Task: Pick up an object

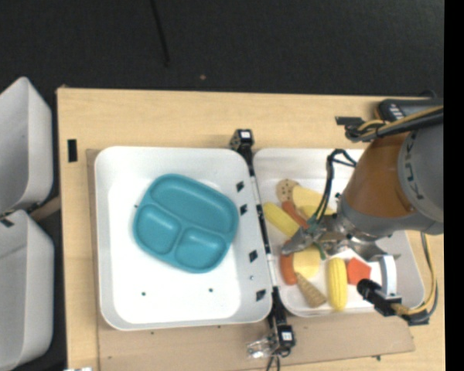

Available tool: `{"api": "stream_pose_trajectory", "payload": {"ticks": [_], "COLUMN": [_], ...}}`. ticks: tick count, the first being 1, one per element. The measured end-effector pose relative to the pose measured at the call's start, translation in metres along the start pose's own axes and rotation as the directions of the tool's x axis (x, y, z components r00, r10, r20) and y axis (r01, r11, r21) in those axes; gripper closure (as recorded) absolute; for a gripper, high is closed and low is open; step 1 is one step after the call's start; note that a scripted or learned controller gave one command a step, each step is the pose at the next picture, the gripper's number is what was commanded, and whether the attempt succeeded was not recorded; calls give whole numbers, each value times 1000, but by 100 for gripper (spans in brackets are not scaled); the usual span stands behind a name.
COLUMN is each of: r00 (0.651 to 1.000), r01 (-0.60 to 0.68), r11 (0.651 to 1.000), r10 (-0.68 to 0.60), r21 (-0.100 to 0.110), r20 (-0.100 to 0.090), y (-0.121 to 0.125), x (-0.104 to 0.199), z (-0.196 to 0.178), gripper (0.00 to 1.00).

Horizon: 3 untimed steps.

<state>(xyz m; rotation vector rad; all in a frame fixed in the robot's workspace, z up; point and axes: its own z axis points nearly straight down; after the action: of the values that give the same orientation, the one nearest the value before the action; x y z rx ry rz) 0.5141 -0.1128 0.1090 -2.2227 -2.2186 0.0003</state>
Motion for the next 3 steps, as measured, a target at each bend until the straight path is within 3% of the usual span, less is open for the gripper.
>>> {"api": "stream_pose_trajectory", "payload": {"ticks": [1,3], "r00": [1000,1000], "r01": [-6,6], "r11": [1000,1000], "r10": [6,-6], "r21": [-7,-4], "r20": [0,2], "y": [3,21], "x": [-1,2], "z": [-12,-121], "gripper": [100,100]}}
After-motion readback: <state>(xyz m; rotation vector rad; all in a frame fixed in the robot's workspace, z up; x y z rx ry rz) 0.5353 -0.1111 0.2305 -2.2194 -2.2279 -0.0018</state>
